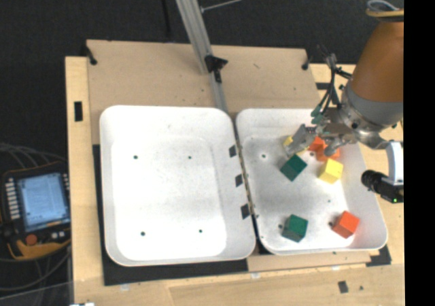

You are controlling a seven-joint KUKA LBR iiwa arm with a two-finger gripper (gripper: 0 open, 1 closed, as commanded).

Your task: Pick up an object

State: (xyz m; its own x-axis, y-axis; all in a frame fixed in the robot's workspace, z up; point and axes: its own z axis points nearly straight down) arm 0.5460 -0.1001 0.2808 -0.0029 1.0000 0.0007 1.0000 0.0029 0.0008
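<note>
The grey arm with its orange band point(380, 53) reaches in over the right-hand shallow white plastic bin point(363, 240), and its hand point(319, 136) hangs low above the upper part of that bin. Whether the hand is open or closed cannot be told from this view, since the metal parts at its tip run together with the blocks beneath; nothing can be seen clearly held in it.

Taking the right-hand bin as the landmark, five small blocks lie inside it. A dark green cube point(293, 167) sits tilted near the bin's middle, just below and left of the hand. A small orange block point(317, 146) lies right under the hand's tip, partly covered by it, so contact cannot be judged. A yellow cube point(331, 171) rests just right of the dark green cube, near the orange block. A sliver of a pale yellow piece point(290, 141) shows at the hand's left side, too hidden to make out. Near the bin's lower edge stands a second green cube point(295, 228), and in the lower right corner an orange-red cube point(345, 224), well apart from the hand.

Left of this bin, touching it along a seam with black clips, lies the second shallow white bin point(115, 128). Both rest on the tan wooden surface point(156, 66). A grey metal post point(192, 15) slants upward from behind the bins' seam. Far left of the bins sits a handheld control pendant with a lit screen point(37, 202).
</note>
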